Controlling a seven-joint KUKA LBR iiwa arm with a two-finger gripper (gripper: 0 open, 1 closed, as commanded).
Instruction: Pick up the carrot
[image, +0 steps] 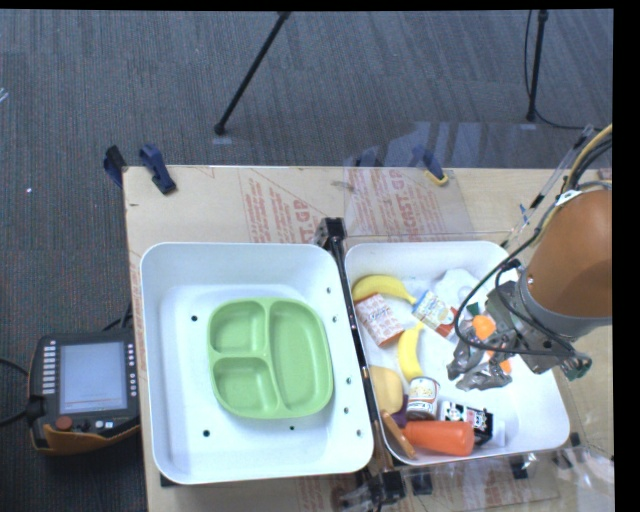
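The carrot (438, 437) is orange and lies on its side along the front wall of the right bin (540, 420). My gripper (478, 372) hangs low over the right half of that bin, above and to the right of the carrot and apart from it. A small orange piece (484, 326) shows just above the gripper at the wrist; I cannot tell what it is. No item is visible in the gripper.
The right bin is crowded: two bananas (383, 288) (410, 350), snack packets (378, 320), a small can (423, 395), a yellow round fruit (385, 385) and a black-and-white box (467, 415) right above the carrot. The left bin holds a green divided plate (270, 357).
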